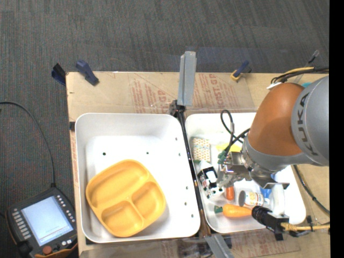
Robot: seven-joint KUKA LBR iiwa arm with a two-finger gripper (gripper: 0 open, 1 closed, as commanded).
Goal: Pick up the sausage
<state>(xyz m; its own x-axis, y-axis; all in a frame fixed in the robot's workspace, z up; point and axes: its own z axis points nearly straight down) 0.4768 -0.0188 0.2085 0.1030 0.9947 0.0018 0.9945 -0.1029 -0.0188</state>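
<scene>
Where the bench point(134, 93) rises from dark grey ribbed carpet point(107, 26), its top is covered with brown cardboard, and the red print on it is too faint to read. The right bin point(207, 121) serves as the landmark. Just left of it, touching along one edge, is the left bin point(86, 128), which holds a yellow divided plate point(126, 198). A grey upright post point(187, 79) stands behind the right bin's rear left corner, and blue clamps point(86, 71) grip the cardboard's back edge. Far to the left of the bin, down on the carpet, a teach pendant point(40, 222) shows a pale screen.

Over the right bin hangs the arm point(317, 117), its grey shell lettered "KUKA". The gripper point(228, 179) is low among the bin's clutter; whether it is open or closed cannot be told. A small reddish piece that looks like the sausage point(230, 192) lies in the bin's front half, just under the gripper. An orange carrot point(237, 212) lies nearer the front wall, with a small labelled bottle point(252, 199), its writing illegible, beside it.
</scene>
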